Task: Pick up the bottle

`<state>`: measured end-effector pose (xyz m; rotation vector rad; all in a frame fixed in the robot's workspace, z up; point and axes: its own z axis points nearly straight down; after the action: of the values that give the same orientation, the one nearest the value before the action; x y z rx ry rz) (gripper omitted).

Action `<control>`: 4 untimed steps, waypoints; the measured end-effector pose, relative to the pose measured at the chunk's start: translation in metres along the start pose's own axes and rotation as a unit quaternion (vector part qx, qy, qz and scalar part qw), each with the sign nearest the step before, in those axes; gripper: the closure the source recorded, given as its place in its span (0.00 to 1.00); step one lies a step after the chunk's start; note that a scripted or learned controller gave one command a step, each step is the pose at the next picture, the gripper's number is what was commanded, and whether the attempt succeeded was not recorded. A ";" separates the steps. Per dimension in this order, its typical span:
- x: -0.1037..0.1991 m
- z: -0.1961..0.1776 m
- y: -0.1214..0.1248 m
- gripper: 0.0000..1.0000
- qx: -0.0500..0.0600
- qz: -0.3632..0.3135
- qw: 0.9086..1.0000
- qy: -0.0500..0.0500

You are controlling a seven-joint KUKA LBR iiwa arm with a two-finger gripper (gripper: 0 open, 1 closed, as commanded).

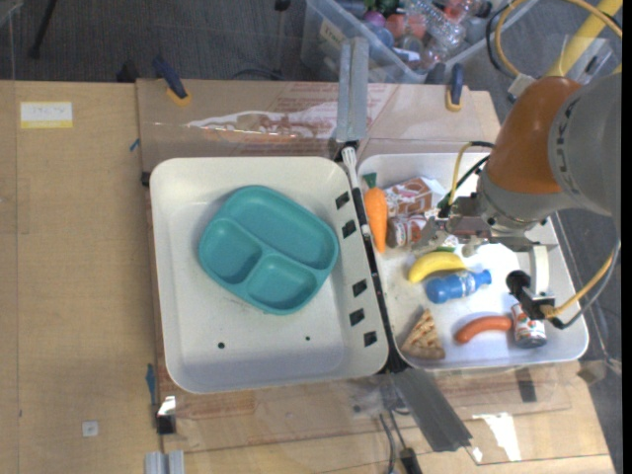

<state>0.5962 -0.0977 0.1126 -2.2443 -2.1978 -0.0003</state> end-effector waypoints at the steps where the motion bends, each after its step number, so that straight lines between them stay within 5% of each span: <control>1: 0.005 0.022 -0.017 0.00 -0.007 -0.011 1.000 -0.001; 2: -0.005 -0.003 -0.105 0.00 -0.001 -0.076 0.997 0.000; 3: -0.002 0.023 -0.113 0.00 -0.007 -0.091 0.996 -0.002; 4: -0.005 0.012 -0.112 1.00 -0.010 -0.087 0.996 -0.003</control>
<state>0.4845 -0.1009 0.1007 -2.0569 -2.3982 -0.0160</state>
